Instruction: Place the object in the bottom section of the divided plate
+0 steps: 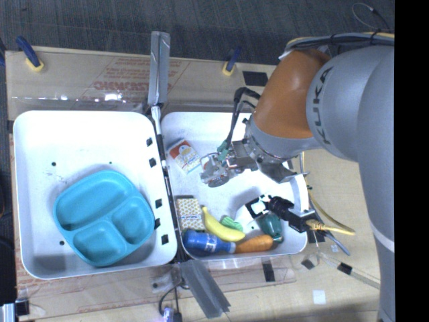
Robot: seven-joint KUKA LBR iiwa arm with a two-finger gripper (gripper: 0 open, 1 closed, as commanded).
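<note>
A blue divided plate (pixel 104 217) lies in the left bin (pixel 40 139), toward its front, with nothing in its sections. My gripper (pixel 214 170) hangs over the middle of the right bin (pixel 221 121), above bare white floor. A small red and white packet (pixel 183 155) lies just to its left. Along the front wall of the right bin sit a yellow banana (pixel 223 228), a blue bottle (pixel 205 243), an orange carrot (pixel 255 244), a patterned box (pixel 188 213) and a teal object (pixel 271 226). I see nothing held at the gripper.
A raised divider with black clips (pixel 161 180) separates the two bins. A small green item (pixel 232 223) rests beside the banana. The grey arm with its orange band (pixel 288 99) covers the right bin's far right corner.
</note>
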